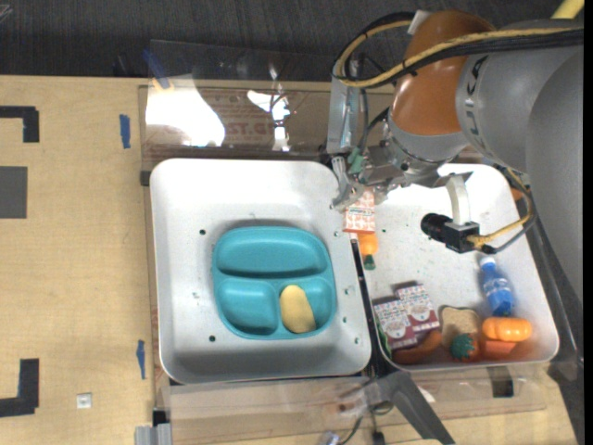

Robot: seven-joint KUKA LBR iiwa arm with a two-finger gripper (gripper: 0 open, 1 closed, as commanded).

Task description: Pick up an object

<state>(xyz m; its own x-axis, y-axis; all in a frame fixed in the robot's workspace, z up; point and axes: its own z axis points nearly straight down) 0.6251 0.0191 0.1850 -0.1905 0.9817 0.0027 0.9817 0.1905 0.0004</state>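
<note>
My gripper (357,193) hangs over the left edge of the right bin (533,276), just beside the divider between the two bins. Its fingers (348,176) look shut on the top of a small red-and-white packet (359,218). The packet hangs upright below them, with an orange end (368,243) and a small green tip underneath. The grey arm with its orange band (435,72) reaches in from the upper right.
The left bin (176,276) holds a teal divided tray (269,258) with a yellow lump (297,310) in one compartment. Along the right bin's front lie two red-and-white cartons (408,309), a bread slice (459,320), a blue bottle (498,290) and an orange item (506,328).
</note>
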